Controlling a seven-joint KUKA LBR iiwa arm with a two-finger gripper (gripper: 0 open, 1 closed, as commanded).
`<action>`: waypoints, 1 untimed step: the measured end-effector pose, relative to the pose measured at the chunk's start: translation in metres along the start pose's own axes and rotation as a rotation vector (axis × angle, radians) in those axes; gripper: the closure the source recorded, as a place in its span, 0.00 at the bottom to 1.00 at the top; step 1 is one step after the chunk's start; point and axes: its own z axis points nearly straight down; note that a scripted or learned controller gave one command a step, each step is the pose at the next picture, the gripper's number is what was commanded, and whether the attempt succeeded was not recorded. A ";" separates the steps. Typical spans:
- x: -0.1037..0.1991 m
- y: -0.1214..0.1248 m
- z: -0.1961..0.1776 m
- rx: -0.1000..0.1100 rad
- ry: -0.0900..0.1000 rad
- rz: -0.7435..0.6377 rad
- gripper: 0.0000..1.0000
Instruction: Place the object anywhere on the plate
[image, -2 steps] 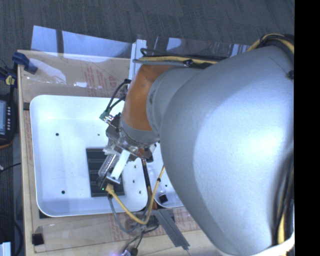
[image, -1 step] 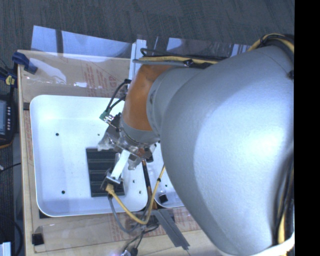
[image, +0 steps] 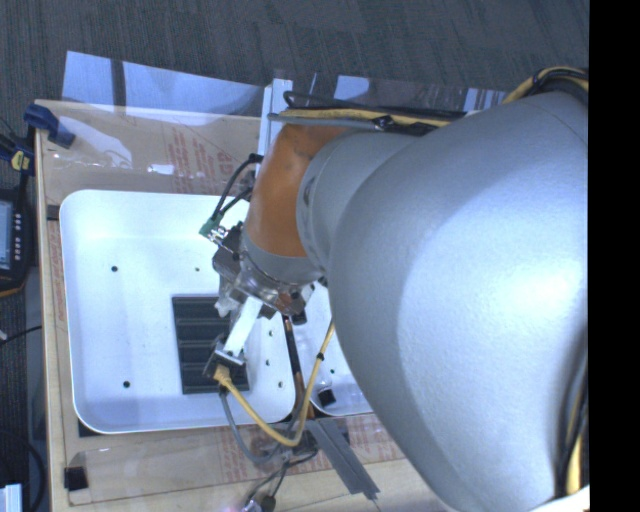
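A black ribbed rectangular plate (image: 194, 342) lies flat in the left white bin (image: 110, 300), toward its front right. My gripper (image: 252, 300) hangs under the orange wrist band, over the right side of that bin and just right of the ribbed plate's far corner. The wrist and its cabling cover the gripper from above. I see no loose object between the gripper and the plate. The arm's large grey body hides most of the right bin (image: 340, 398), of which a small front-left corner shows.
The left bin's left and far parts show bare white floor with a few small dark dots. Clear plastic sheet (image: 150, 150) and a blue clamp (image: 48, 124) lie behind the bin. A yellow cable (image: 262, 425) loops over the front rim.
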 end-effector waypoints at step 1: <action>0.047 -0.024 0.110 -0.006 0.008 0.541 1.00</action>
